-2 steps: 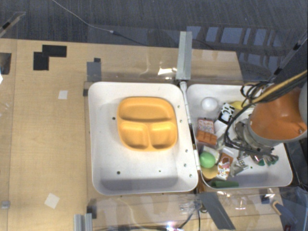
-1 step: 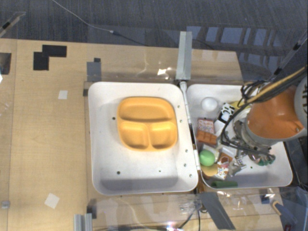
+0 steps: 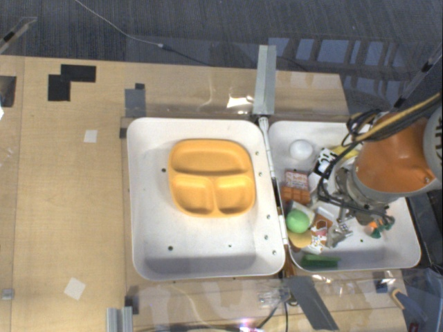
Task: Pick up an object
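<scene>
Crowding right bin [image 3: 408, 254], arm w/ gripper [image 3: 339, 228] is seen amid clutter; finger state can't be told; divided tray [image 3: 211, 176] at 9 o'clock

Even, fairly bright overhead light, soft shadows, mild softness overall.

The two shallow white plastic bins [image 3: 208, 254] read bright without blowing out; the left one shades to grey along its near wall. A small white glare patch sits on the pale wooden counter [image 3: 239, 102] just behind the bins. The orange three-compartment tray [image 3: 211, 177] casts a faint shadow. Small items under the arm's orange band [image 3: 391, 161] look blurred and hard to tell apart.
</scene>
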Robot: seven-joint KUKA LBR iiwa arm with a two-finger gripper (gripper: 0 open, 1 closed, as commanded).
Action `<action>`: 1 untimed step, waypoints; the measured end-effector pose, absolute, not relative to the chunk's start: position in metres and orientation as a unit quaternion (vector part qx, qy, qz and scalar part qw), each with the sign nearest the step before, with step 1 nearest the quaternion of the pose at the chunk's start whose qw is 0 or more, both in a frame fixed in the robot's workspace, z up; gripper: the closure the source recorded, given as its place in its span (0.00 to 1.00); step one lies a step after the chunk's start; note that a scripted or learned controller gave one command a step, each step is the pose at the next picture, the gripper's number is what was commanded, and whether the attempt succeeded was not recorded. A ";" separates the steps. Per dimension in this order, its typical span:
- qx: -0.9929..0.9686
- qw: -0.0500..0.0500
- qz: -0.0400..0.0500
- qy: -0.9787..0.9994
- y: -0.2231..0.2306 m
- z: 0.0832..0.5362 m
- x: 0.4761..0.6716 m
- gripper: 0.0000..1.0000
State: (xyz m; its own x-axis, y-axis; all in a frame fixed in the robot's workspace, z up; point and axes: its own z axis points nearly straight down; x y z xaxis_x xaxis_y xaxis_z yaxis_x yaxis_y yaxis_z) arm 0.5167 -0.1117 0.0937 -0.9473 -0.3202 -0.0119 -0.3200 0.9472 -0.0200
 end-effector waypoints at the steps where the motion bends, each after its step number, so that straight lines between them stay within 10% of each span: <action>1: -0.132 0.006 -0.006 0.991 -0.101 0.092 0.588 0.00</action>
